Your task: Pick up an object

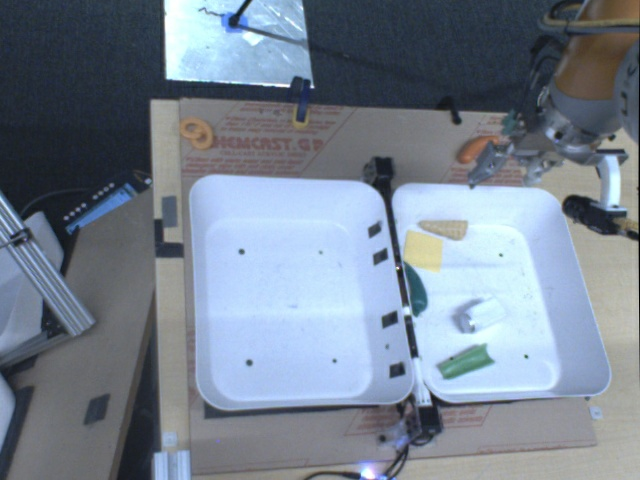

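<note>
The claw (pixel 510 163) hangs over the far edge of the right bin (pixel 575 268), up near the top right corner, nothing in it as far as I can see. The fingers are too small and blurry to call, so I can't tell if it's spread or closed. An orange thing (pixel 473 149) lies on the board just left of it, outside the bin, so probably not what it's after.

All the pickable stuff sits in the right bin. Closest to the claw is a tan wedge (pixel 444 229) near the far wall, with a yellow square (pixel 424 251) touching or nearly touching it just below. A dark green piece (pixel 414 290) is tucked right against the divider, which looks awkward to grab since the wall crowds one side. The white cylinder (pixel 481 315) lies on its side mid-bin with open floor around it, and a green stick (pixel 465 361) lies near the front.

The left bin (pixel 215 268) is the drop side, I'd guess.

My bet: nothing's been picked yet, and the cylinder looks easiest.
</note>
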